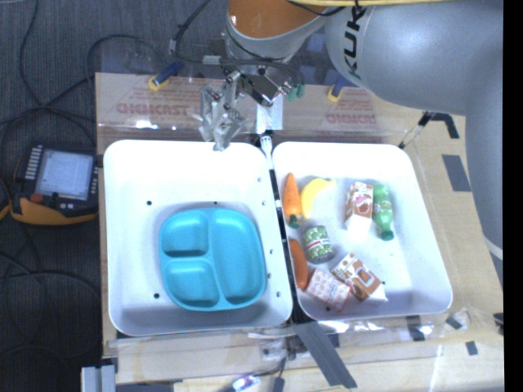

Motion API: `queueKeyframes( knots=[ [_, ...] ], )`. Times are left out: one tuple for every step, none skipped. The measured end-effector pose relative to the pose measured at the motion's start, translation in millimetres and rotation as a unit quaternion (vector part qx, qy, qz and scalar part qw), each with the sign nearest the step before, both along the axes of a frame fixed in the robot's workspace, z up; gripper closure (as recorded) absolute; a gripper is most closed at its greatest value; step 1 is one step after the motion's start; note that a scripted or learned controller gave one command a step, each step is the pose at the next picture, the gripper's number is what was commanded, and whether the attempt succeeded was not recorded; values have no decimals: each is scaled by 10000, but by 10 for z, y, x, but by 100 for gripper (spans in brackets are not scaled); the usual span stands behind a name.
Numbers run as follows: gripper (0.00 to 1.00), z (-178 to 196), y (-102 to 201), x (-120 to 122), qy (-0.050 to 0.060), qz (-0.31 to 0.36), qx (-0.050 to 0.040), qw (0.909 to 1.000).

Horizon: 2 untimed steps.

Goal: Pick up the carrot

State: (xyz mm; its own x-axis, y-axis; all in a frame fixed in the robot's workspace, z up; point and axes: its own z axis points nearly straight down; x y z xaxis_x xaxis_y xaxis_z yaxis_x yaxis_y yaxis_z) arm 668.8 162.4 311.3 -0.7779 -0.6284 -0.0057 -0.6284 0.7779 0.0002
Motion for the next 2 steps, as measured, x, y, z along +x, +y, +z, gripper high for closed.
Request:
queueKeyframes(
  knots=[
    [100, 68, -80, -42, -2, 1170, -4, 9931],
    [100, -603, -645, -32, 9, 1721, -15, 9851]
  ],
)
